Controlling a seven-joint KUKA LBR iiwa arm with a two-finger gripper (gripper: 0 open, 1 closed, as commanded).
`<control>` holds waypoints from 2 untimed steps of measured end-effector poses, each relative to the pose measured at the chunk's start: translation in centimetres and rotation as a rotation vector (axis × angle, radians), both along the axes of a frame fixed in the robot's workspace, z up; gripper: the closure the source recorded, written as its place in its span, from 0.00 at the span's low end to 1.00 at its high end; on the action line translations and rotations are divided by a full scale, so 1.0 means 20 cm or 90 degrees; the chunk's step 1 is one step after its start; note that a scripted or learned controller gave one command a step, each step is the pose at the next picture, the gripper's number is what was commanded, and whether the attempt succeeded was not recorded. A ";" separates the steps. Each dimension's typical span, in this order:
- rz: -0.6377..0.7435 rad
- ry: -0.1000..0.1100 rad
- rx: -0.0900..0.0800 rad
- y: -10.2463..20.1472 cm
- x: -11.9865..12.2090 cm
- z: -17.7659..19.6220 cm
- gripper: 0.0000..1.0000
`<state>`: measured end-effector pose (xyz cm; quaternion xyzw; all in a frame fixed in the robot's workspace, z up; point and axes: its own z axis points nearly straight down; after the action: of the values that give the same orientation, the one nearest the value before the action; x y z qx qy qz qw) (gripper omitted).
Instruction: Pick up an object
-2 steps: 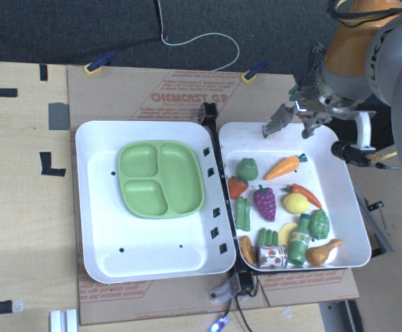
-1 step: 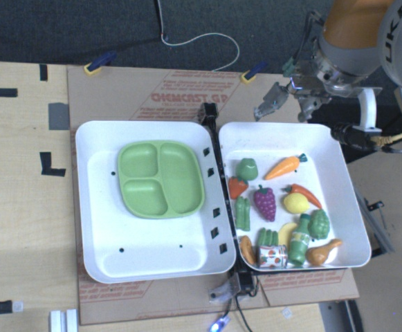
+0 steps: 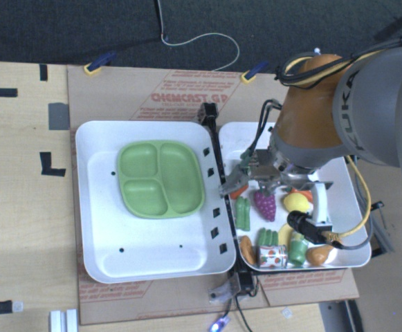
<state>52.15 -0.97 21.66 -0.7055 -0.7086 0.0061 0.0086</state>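
Observation:
The right bin [image 3: 346,258] holds several toy foods: a purple grape bunch [image 3: 265,205], a yellow lemon [image 3: 297,202], a green vegetable piece [image 3: 243,214], a red-and-white can [image 3: 272,256], a green can [image 3: 268,238], a green pepper [image 3: 297,250] and an orange-brown piece [image 3: 318,254]. My gripper [image 3: 256,173] hangs low over the upper left of that bin, just above the grape bunch, under the grey and orange arm [image 3: 311,116]. Nothing shows between its fingers.
The left bin [image 3: 97,151] holds a green divided plate [image 3: 161,178]. A black divider [image 3: 214,158] runs between the bins. A white cable [image 3: 201,40] loops at the back of the cardboard base. A black and yellow cable [image 3: 325,235] crosses the right bin.

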 end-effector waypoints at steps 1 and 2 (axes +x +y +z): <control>0.002 -0.024 0.000 0.18 0.01 0.85 0.00; -0.001 -0.012 -0.003 0.17 0.00 0.85 1.00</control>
<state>52.19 2.37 38.67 -0.7059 -0.7083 0.0010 0.0001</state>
